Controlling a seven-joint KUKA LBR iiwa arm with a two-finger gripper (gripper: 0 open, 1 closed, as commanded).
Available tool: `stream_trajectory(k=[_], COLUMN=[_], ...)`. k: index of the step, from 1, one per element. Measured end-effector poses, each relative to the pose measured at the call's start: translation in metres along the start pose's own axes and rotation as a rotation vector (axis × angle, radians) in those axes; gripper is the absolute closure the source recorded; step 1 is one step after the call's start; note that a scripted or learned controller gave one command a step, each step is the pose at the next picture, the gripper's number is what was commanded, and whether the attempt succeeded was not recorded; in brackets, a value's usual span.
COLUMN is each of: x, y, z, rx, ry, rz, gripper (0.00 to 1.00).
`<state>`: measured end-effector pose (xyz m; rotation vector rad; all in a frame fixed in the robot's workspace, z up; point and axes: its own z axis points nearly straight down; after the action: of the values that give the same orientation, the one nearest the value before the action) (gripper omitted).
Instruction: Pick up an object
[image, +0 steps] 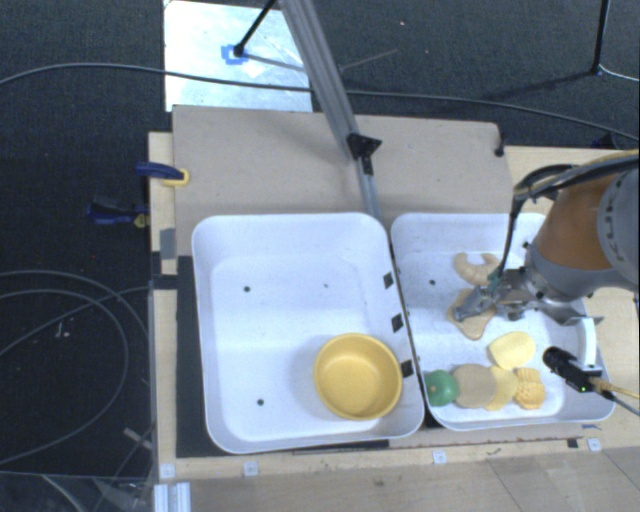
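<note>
Observe the two white bins side by side on the bench; the left bin (250, 260) contains a yellow bowl (358, 375) near its front right corner; the right bin (425, 250) contains the small objects. Locate the arm (585, 235) entering from the right, its orange band above the wrist; the gripper (470, 308) sits low over the middle of the right bin. Note that the gripper lies against a tan pretzel-shaped piece (478, 270); you cannot tell from this view whether that piece is gripped. Identify the remaining items along the front edge of the right bin: a green ball (439, 385) at the left, a beige round piece (474, 385) touching it, a pale yellow slice (511, 349) just behind, and an orange ridged piece (529, 388) at the right.
</note>
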<state>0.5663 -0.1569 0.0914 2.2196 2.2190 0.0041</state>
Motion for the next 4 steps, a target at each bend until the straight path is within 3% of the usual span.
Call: stream_trajectory(k=[1,3,4], x=[0.000,0.006,0.062], y=[0.002,0.001,0.005], z=[-0.014,-0.128,-0.121], rx=[-0.006,-0.004,0.002], ry=[0.000,-0.002,0.002], rz=[-0.001,-0.006,-0.011], gripper=[1.00,1.00,1.00])
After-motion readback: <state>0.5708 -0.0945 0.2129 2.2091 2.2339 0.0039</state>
